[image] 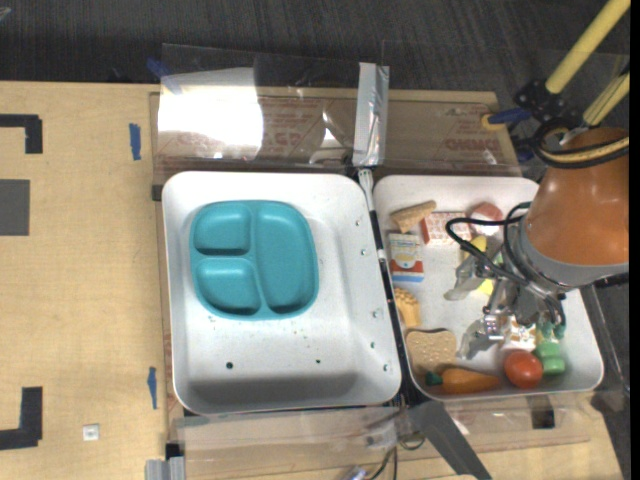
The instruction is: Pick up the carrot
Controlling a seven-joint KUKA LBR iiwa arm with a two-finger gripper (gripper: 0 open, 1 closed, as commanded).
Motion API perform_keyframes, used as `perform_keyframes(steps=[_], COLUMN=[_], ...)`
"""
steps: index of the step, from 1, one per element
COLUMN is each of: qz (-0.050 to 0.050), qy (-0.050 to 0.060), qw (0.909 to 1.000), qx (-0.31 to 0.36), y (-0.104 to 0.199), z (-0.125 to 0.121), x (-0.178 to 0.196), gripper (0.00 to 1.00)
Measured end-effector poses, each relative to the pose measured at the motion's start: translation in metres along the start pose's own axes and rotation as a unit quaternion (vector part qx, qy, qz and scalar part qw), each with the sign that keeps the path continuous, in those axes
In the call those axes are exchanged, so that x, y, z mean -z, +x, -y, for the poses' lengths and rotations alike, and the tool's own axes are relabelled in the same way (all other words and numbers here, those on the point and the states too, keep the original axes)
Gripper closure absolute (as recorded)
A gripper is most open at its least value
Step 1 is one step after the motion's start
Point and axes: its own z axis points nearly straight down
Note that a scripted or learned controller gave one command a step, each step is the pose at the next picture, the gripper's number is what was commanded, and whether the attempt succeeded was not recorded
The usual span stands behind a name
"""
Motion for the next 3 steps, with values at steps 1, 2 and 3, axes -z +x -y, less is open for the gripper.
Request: perform_keyframes(steps=[1,2,3], qz=[-0.003,-0.004,0.013], qy=[0.000,0.003,-0.005], qw=[0.9949,0.9590,0.8844], qx=[-0.101,-0.283,-0.467], y=[0.004,-0.003,-0.016], z=[-0.029,0.091,0.094], x=[-0.002,-0.039,-0.060], gripper=[0.00,0.00,0.00])
